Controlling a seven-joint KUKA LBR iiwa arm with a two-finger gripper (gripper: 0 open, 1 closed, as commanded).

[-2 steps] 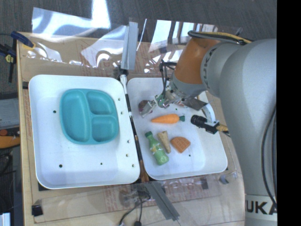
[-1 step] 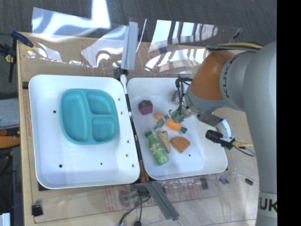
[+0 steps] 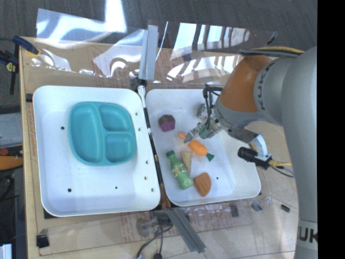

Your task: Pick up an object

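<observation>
The right bin holds several small toy items: a purple and brown piece, an orange carrot, a green bottle, a pale beige piece and a brown bread-like piece. My gripper reaches in from the right and hangs low over the bin, just above the carrot's upper end. Its tips sit close to the carrot, and I cannot make out whether anything is between them.
The left bin bears a teal divided plate. A divider rail runs between the two bins. The grey arm with its orange band covers the right bin's far right side. Shiny plastic sheeting lies behind the bins.
</observation>
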